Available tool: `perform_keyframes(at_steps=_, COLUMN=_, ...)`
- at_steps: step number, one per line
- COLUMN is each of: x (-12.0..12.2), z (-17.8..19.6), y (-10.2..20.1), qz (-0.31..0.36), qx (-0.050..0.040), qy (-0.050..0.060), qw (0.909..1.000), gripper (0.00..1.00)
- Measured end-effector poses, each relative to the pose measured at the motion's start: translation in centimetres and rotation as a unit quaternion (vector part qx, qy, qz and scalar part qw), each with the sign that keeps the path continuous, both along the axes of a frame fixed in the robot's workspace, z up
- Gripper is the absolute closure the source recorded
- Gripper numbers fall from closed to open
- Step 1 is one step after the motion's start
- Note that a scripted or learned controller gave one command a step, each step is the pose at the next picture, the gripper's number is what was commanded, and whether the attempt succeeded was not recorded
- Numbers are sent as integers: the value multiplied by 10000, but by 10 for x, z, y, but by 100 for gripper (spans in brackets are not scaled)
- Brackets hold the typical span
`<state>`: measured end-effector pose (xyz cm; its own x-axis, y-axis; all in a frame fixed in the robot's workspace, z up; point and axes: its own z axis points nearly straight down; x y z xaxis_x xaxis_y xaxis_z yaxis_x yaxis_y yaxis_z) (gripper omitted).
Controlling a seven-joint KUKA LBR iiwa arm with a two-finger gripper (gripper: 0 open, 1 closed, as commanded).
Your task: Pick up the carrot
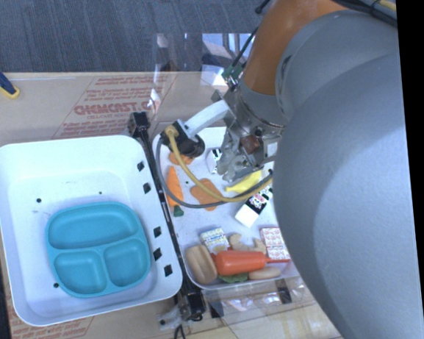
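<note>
The metal two-finger gripper (pixel 235 163) hangs low over the far half of the right shallow white plastic bin (pixel 200 219), its tip lost among clutter, so I cannot tell whether it is spread or closed, and nothing can be seen gripped in it. Just beneath it lies a yellow curved object (pixel 245 182), and a yellow hose (pixel 189 180) loops past on the camera's left.

The thick orange tapered carrot (pixel 238 261) lies well apart from the gripper, against the bin's near wall, towards the bottom of the view. Its long axis runs left to right across the view, the narrow end pointing right. It is wedged between a tan rounded piece (pixel 200 263) and small printed boxes (pixel 273 242).

A slimmer orange piece (pixel 173 184) lies by the bin's left wall; what it is I cannot tell.

My judgement: the arm must travel towards the near wall, then close across the carrot's short width.
</note>
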<state>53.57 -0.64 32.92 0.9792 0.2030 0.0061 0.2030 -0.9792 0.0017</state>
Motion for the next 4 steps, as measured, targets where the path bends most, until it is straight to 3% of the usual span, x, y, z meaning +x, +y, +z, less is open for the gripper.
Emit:
perform_keyframes(at_steps=1, x=28, z=-61, y=65, qz=50, qx=-6, qy=81, qw=10000, gripper=100)
perform_keyframes(at_steps=2, x=-17, z=-50, y=34, qz=20, qx=3, qy=52, qw=10000, gripper=100)
perform_keyframes(at_steps=3, x=-18, z=-42, y=115, qz=65, qx=4, qy=37, qw=10000, gripper=100)
perform_keyframes(at_steps=4, x=-41, z=-177, y=111, qz=16, qx=4, qy=119, qw=9999, gripper=100)
